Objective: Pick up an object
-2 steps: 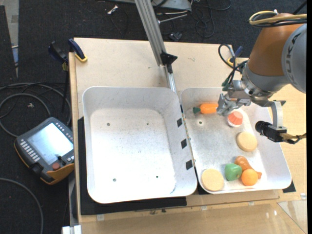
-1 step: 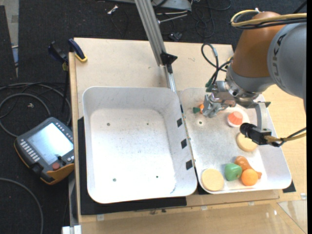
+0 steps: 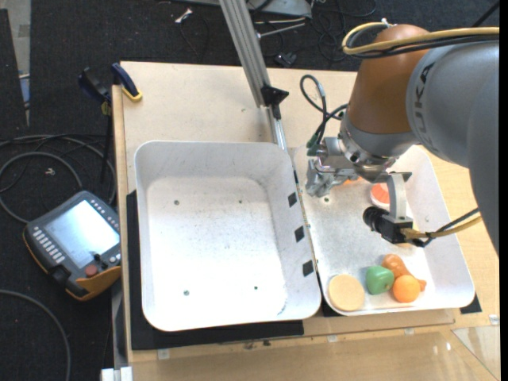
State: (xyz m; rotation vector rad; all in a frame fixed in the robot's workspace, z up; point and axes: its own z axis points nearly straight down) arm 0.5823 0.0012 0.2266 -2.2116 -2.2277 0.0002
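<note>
My gripper (image 3: 320, 178) hangs low over the back left part of the right bin (image 3: 343, 236), near the wall shared with the left bin. Just to its right lies a salmon-red object (image 3: 382, 194), partly hidden by the wrist and a black cable fitting. At the right bin's front sit a tan round disc (image 3: 346, 291), a green object (image 3: 379, 279), an orange ball (image 3: 406, 289) and another orange piece (image 3: 394, 263). I see nothing held in the gripper.
The left bin (image 3: 214, 228) lies beside the right one. A slanted metal pole (image 3: 246, 46) rises behind the bins. A teach pendant (image 3: 75, 244) rests on the floor at left. A blue and yellow clamp (image 3: 119, 82) grips the bench's back left corner.
</note>
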